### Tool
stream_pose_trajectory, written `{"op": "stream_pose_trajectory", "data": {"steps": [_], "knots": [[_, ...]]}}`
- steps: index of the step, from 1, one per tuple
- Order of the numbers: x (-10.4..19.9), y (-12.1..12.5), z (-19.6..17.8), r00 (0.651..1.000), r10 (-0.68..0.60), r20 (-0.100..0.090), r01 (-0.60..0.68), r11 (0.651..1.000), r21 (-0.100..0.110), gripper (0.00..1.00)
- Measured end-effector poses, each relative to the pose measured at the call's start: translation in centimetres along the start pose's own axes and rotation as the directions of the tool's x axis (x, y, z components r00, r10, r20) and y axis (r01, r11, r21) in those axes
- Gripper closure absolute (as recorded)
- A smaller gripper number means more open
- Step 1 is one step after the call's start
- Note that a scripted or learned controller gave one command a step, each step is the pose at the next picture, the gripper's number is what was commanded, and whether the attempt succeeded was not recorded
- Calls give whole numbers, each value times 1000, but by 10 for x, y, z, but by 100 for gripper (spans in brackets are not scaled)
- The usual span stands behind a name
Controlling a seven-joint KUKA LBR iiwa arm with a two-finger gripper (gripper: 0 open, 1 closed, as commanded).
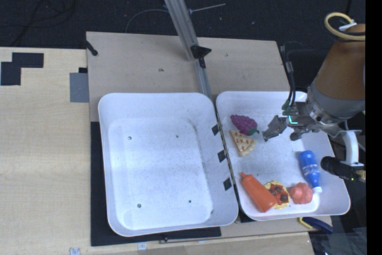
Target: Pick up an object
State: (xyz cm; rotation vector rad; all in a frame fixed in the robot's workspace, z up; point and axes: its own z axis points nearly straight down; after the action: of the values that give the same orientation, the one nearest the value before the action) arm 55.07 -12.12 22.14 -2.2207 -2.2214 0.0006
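Dark carpet and loose cables frame a pale wooden bench (149, 63), and on it sit two shallow white bins side by side, so let's go straight to the action in the right bin (340, 203). Nearest the tool is a small wedge that looks like a toy pizza slice (242, 142), lying flat near the bin's left wall, with a purple bunch of toy grapes (243, 123) touching its upper edge. My read is that one of these two is the likely target: the slice looks light and stiff but sits low and flat, so it would want a pinch across its narrow sides; the grapes look bumpy and rounded, easier to bite across the middle, though they could roll. Now the tool (273, 128) itself: it hangs over the bin floor just to the right of the slice and grapes, apart from both, and nothing is between its fingers; whether they are spread or closed I cannot tell at this size. Further out, along the bin's near side, lie an orange carrot-like piece (258, 192), a small yellow and red item (278, 193) and a pink-red lump (301, 193), packed close together, with a blue bottle (308, 168) just above them. The grey arm (337, 89) comes in from the right. Off to the left, the left bin (113, 106) sits well apart from the tool.
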Motion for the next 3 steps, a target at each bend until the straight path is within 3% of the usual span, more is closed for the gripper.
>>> {"op": "stream_pose_trajectory", "data": {"steps": [1, 3], "knots": [[0, 0, 0, 1000, 0, 0, 0, 1000, 0, 0], [0, -21, 107, 1000, 0, -1, 0, 1000, 5, 0]]}}
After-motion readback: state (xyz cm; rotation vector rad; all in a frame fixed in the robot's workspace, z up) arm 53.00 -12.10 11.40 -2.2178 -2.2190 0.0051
